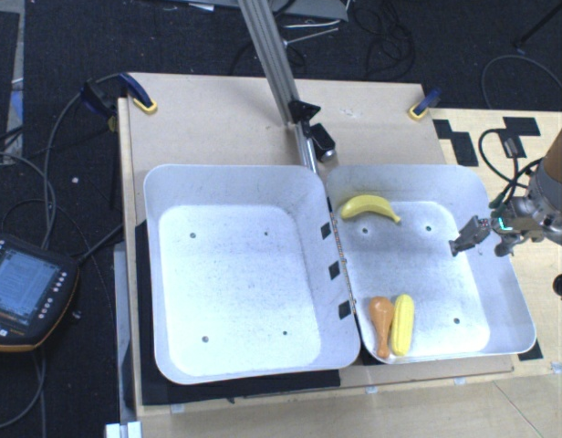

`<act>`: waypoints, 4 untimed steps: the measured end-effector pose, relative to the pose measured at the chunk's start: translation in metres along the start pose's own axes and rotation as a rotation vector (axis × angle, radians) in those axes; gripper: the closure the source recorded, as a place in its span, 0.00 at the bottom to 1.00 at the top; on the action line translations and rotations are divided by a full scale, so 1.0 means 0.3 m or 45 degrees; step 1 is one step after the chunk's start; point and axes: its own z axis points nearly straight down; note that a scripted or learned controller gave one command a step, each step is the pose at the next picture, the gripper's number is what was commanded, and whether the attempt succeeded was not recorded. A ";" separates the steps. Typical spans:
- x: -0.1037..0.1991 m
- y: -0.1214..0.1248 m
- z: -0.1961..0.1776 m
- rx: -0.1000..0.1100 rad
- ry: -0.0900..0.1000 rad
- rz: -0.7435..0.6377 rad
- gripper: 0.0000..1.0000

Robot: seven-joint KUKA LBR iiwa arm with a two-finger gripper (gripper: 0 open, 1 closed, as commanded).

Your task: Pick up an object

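- While the arm reaches in from the right, its gripper (483,236) hangs over the right edge of the right bin (463,185), with nothing between the fingers.
- Claw state: 2 dark fingers appear spread apart, 1 pointing left toward the bin floor near (465,238) and 1 nearer the wrist, so I read it as parted and carrying nothing. The view is small, so this is a judgement.
- Candidate objects, all 3 in the right bin: a yellow banana (369,208) lies near the back-left, close to the divider; a yellow corn-like piece (402,324) and an orange piece (381,322) lie side by side at the front-left, touching or nearly so.
- Left bin (162,194) holds none of these pieces.
- Why the layout matters: the 2 front pieces sit tight against each other and close to the bin's sloped front wall, which likely leaves little room for a finger on either side. The banana lies alone on flat floor, with free space around it, so it looks the easier target.
- Progress, as judged: the pick is not yet made; the gripper is well apart from every object and sits to their right.
- Next move likely calls for travel left across the bin, then a descent with fingers straddling the banana's narrow width.
- Risk: the curved banana may roll or slip out on closing.
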 end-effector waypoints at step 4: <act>0.013 -0.029 0.418 0.002 0.000 0.000 0.00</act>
